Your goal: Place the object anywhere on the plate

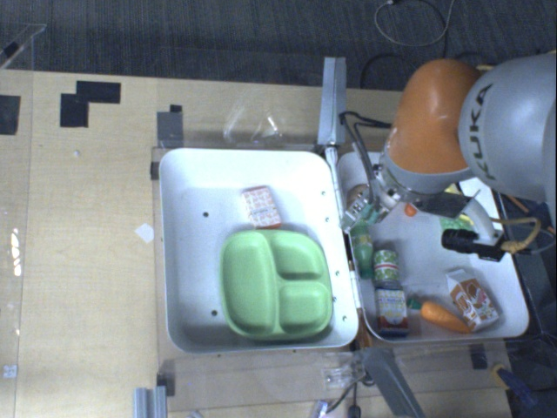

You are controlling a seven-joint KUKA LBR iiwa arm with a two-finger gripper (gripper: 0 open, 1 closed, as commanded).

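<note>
From my remote seat, the hand [365, 209] sits low at the left edge of the right bin [513, 316], tucked under the grey wrist and orange band, so I can't tell if it's open or closed, or whether anything's in it tbh. There's something small and metallic-looking right at it, maybe a can [355, 200], but too hidden to call.

Just below the hand is a packed column along the bin wall: green bottle [361, 258], a small jar [386, 266], then a dark box [392, 310]. Carrot [442, 315] and a juice carton [474, 301] lie further right.

The target, a green divided plate [277, 284], is in the left bin [187, 233], w/ a small red-patterned packet [259, 205] just above it, near the plate's top rim.

Risks imo:
- the items near the hand are jammed together, so a grab could pinch two or knock one over
- the wall between bins is right there, and carrying low could clip it
- a round item could roll off a plate compartment
- a weak grip drops it before reaching the plate
</note>
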